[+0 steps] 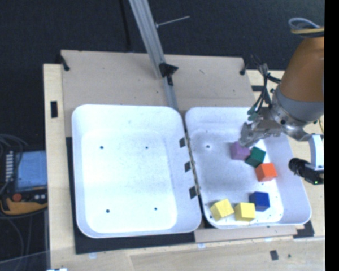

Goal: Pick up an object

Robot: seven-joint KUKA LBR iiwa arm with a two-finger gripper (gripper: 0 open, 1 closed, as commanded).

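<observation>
A pale wooden desk (pixel 113 78) stands over a dark floor and carries two shallow white bins side by side, with a slanted metal rail (pixel 150 33) rising from the seam between them.

The likely target, a purple block (pixel 239 151), lies in the upper middle of the right bin (pixel 214 117). The tool (pixel 253 132) hangs right over the block's upper edge, and from this angle its tips blend into the wrist hardware, so it cannot be told how far apart they stand or whether they have hold of anything. The block appears to rest on the bin floor.

A green block (pixel 256 156) sits touching or just beside the purple one on its lower right, and an orange block (pixel 265 171) lies just below the green. That crowding is the main hazard: a tip coming down on the green block's edge could shove both aside, or pinch two blocks at once and drop them on the lift. The purple block also looks turned at an angle, so a grip across its corners could let it twist out.

Farther down, a blue block (pixel 260 200) and two yellow blocks (pixel 233 209) lie near the bin's bottom rim, well clear of the tool. The left bin (pixel 130 114) sits apart from all this.
</observation>
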